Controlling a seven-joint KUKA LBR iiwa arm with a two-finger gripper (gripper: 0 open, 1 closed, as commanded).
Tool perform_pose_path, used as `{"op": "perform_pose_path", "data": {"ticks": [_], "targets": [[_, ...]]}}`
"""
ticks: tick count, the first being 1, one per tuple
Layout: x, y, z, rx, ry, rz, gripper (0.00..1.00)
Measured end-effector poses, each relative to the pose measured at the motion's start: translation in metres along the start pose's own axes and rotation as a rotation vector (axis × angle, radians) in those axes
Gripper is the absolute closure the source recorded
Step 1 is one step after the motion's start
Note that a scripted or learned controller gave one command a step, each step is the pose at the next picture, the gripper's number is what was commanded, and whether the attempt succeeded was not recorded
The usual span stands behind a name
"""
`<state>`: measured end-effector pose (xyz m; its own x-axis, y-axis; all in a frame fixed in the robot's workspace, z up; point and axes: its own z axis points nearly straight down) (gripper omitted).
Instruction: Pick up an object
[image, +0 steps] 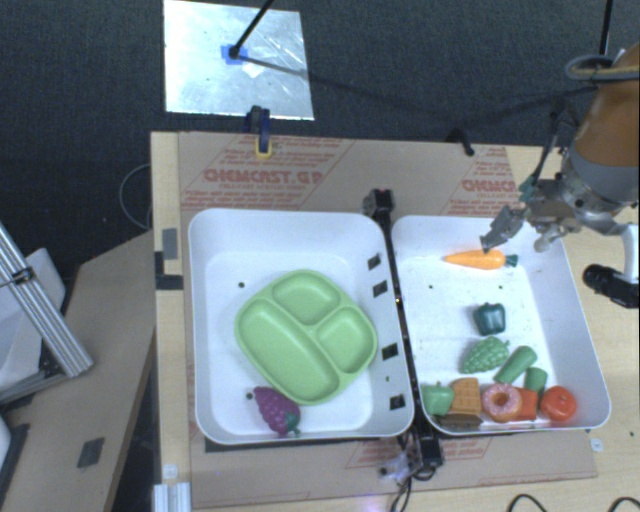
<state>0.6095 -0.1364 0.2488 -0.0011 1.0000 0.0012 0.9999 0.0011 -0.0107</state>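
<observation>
from the fixed camera above the bench we look down at a slant on two shallow white bins side by side. the left bin (215, 300) holds a pale green divided plate (306, 336) and, just below it near the front wall, a purple toy grape bunch (277, 409). the right bin (575, 330) holds the toy food we can choose from: an orange toy carrot (476, 260) lying alone near the back, a dark green toy pepper (489, 318) near the middle, and a crowded front row with a green grape bunch (484, 354), a green pickle-like piece (516, 364), a pink frosted donut (498, 401) and a red tomato (559, 402), several of them touching. the grey arm reaches in from the right, and its gripper (519, 230) hangs over the back of the right bin with its two fingers spread apart and nothing between them; one fingertip sits just above the carrot's leafy end. we judge the carrot the best target, since it lies well apart from everything else. to do this well, we would centre the spread fingers over the carrot's thick middle rather than its tapered tip, turn the wrist so the fingers straddle it across its narrow width, descend until the tips nearly reach the bin floor, and then squeeze. a grasp taken too near either end would likely let the smooth, tapered toy slip out.
</observation>
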Motion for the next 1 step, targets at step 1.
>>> {"op": "perform_pose_path", "data": {"ticks": [1], "targets": [[0.0004,0.0018,-0.0077,-0.012,-0.002,-0.002,0.0]]}}
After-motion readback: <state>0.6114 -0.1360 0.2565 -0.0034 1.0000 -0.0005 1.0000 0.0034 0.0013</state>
